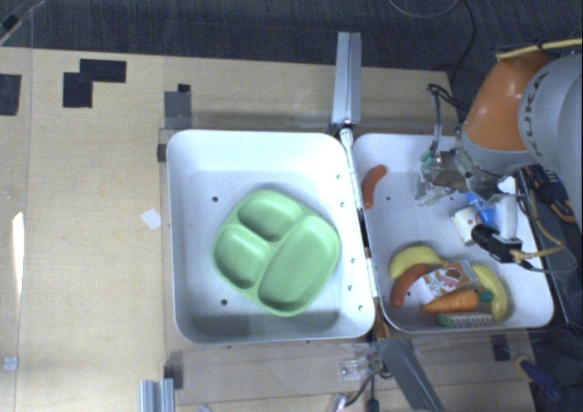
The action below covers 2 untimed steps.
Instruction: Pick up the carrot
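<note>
The carrot (451,303) lay at the near edge of the right bin (401,157), a short tapered orange root with a dull skin, its thick end toward my side. My pincer (435,184) hung over the far half of that bin, well apart from it — and whether it stood wide or narrow I could not tell, the metal there being too small and cluttered to read.

The trouble I judged likeliest was the crowding. The carrot sat touching a glossy printed pouch (440,281), with a yellow banana (492,292) curving just beside its thick end and another banana (414,260) beyond the pouch. A reddish-brown sausage shape (402,284) lay against the pouch's left side. A descent slightly off could close on the slick pouch or the smooth banana instead, or nudge the carrot against the bin's low wall, where one side would have no room. The carrot's round, tapering body might also roll or squirt out of a grip taken near the thin end.

Another sausage-like piece (373,184), orange-red, lay alone near the divider — close enough in colour to be mistaken for the target.

The left bin (196,219) held a soft-looking green divided plate (278,251) with three rounded hollows. Both bins were smooth white plastic on the pale wooden bench (82,219).
</note>
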{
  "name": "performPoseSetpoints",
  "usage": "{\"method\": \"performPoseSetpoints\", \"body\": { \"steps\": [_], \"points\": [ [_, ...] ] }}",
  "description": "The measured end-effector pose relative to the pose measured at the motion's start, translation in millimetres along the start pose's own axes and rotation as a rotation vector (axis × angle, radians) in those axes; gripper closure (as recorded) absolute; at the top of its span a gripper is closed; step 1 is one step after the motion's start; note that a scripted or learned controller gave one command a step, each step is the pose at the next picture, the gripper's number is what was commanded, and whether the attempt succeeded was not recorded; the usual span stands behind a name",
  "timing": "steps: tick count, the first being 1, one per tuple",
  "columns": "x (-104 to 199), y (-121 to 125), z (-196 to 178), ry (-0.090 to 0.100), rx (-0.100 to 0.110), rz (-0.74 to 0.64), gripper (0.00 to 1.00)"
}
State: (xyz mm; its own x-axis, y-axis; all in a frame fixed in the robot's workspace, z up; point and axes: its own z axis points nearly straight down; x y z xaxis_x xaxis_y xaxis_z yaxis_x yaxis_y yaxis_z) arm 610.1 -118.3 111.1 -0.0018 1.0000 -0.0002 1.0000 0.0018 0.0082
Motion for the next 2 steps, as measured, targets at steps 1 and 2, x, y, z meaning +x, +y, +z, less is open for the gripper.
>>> {"method": "performPoseSetpoints", "body": {
  "steps": [1, 2],
  "points": [
    [-23.3, -79.0, -95.8, -0.002, 0.003, 0.416, 1.0],
    [-22.6, -77.3, -106.7, -0.001, 0.0, 0.41, 1.0]
  ]
}}
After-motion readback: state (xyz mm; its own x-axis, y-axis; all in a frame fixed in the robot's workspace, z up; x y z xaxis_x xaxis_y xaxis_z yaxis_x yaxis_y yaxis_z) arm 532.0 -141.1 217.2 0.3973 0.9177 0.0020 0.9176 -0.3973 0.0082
